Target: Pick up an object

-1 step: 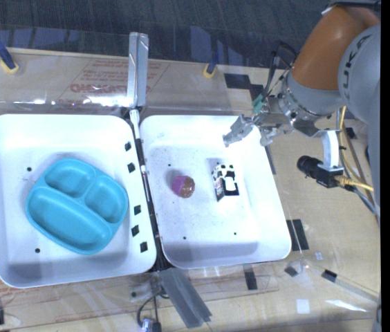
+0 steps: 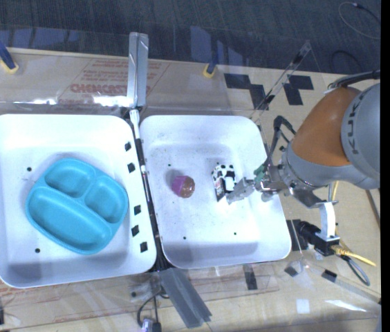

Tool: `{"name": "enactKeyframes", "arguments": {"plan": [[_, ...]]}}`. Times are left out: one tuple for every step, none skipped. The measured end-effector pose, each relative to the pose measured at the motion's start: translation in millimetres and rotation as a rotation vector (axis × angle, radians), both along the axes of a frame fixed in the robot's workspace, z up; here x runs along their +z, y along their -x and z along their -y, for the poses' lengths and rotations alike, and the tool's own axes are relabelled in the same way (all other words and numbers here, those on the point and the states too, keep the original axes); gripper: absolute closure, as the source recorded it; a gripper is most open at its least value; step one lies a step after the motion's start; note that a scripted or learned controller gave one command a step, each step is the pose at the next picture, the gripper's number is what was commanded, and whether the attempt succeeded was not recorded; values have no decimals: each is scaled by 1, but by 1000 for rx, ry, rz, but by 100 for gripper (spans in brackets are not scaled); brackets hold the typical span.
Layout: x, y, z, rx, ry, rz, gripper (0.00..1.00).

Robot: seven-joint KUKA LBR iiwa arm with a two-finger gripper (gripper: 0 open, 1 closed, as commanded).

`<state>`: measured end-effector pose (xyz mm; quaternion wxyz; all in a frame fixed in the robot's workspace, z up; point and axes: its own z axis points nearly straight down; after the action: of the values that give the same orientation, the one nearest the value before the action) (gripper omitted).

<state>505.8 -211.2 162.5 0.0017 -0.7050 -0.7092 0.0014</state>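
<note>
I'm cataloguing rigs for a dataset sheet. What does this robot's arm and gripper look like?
The arm is bulky and rounded: a grey shell bearing dark lettering, with a broad orange band above the wrist. The wrist narrows to a grey metal mount. The gripper is small, black and white at the tip. A thin dark cable loops beside the wrist.

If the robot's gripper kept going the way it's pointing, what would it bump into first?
Probably the black-and-white object, right at the tip of the gripper. Height is hard to judge, so it may already touch.

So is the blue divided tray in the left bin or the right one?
Left bin: the blue divided tray lies flat on its floor, compartments facing up.
</note>
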Motion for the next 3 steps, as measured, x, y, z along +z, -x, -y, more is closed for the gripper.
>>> {"name": "enactKeyframes", "arguments": {"plan": [[-72,30,-74,4,-1,1,0],[-71,-24,-118,5,0,1,0],[-48,-113,-34,1,0,4,0]]}}
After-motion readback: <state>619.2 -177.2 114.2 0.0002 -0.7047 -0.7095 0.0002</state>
